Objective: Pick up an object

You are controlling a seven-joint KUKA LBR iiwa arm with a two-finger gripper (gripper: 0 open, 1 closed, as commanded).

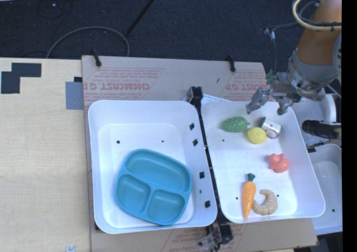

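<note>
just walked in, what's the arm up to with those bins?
The KUKA arm reaches in from the right, its gripper open over the far edge of the right bin, holding nothing. Below it lie a green toy, a yellow lemon and a small white piece; nearer the camera sit a pink toy, a carrot and a beige shrimp-like toy. The left bin holds a blue divided plate. Nothing is picked yet.

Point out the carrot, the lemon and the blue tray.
carrot (248, 196): camera view, middle of its orange body.
lemon (256, 135): camera view, centre of the yellow fruit.
blue tray (153, 185): camera view, ridge between its compartments.
</note>
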